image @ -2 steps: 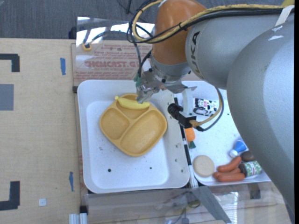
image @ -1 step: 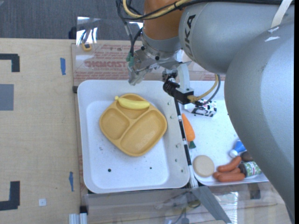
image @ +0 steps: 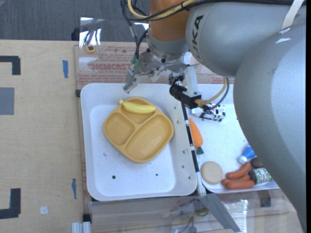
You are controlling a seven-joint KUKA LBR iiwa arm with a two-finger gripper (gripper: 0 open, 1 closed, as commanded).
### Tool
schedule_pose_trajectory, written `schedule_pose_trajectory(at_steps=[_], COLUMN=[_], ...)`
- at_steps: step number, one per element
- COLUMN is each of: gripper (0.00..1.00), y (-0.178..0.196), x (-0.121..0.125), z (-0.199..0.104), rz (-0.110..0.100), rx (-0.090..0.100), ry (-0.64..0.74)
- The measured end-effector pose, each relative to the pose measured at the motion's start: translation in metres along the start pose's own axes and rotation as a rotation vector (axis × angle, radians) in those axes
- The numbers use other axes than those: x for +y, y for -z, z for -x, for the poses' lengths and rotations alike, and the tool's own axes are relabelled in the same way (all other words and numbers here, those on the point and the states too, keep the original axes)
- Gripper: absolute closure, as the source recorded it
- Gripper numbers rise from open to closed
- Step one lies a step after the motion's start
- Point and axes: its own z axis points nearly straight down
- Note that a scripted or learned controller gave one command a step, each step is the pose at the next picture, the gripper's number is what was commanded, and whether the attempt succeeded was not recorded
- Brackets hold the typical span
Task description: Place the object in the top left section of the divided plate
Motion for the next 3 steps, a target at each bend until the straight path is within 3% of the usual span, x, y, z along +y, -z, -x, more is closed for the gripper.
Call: schedule_pose_trajectory(at_steps=[1, 2, 3], gripper=[0.00, 0.00, 1.00], y=[-0.090, -0.055, -0.046], x=[-0.083, -0.128, -0.128], z=[-0.041, -0.064, -0.062], rz=[-0.003, -0.006, -0.005], rx=[0.002, 0.003, 0.004], ry=[0.001, -0.027, -0.033])
